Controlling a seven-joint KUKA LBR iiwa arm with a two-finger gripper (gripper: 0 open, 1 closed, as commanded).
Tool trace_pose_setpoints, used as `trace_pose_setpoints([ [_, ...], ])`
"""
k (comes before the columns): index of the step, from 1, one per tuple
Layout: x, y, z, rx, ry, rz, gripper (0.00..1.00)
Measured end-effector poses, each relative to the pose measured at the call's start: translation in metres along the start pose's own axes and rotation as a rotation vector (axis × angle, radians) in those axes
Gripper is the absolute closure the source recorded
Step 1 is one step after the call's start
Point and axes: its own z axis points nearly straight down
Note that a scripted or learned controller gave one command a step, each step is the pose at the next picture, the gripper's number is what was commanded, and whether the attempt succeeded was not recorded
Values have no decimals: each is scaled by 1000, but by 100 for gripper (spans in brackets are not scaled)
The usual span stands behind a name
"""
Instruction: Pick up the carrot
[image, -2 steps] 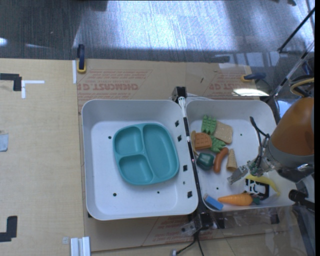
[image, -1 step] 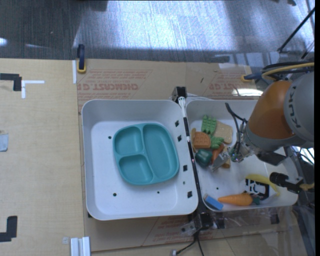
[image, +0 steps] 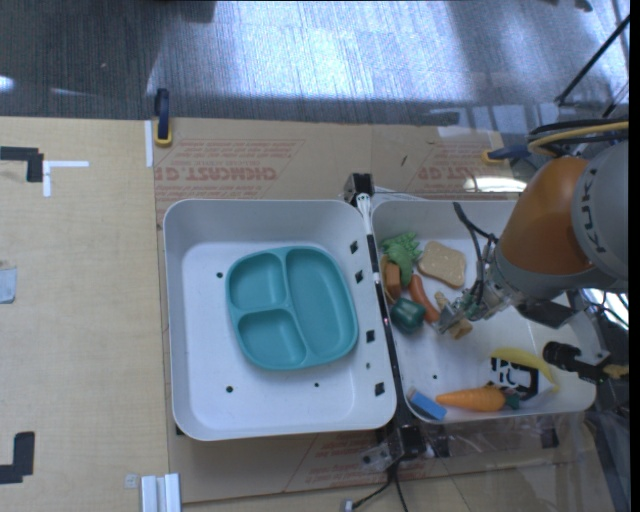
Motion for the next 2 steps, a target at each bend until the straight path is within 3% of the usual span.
trace_pose_setpoints([
  [1, 67, 3, -91, 1, 2, 390, 100],
  [2, 142, 22, -91, 5, 3, 615, 100],
])
